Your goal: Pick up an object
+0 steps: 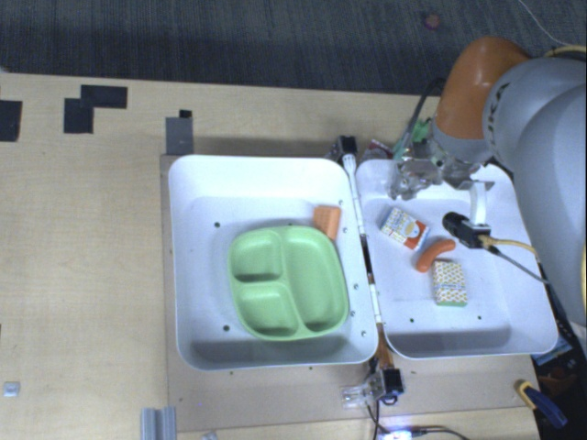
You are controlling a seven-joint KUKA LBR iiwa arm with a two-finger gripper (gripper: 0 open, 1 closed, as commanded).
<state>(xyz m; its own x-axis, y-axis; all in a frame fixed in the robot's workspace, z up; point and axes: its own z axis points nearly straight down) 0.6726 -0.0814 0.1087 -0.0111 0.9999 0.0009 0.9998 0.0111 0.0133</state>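
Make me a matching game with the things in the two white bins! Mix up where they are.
Things:
1 divided plate
2 orange block
3 sausage
4 patterned box

Places:
A right bin, lowest in the picture
B middle of the left bin
C right bin, just above the patterned box
D left bin, by its right wall

Pairs: 1-B, 2-D, 3-C, 4-A

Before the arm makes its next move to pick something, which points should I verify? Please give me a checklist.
1. The tool is over the right bin: ok.
2. Things to pick lie there, a printed pack, an orange sausage and a patterned block: ok.
3. The tool is lined up over one thing: cannot tell; it hangs near the printed pack.
4. Sausage and block lie apart: not ok, they nearly touch.
5. Something is already held: cannot tell.
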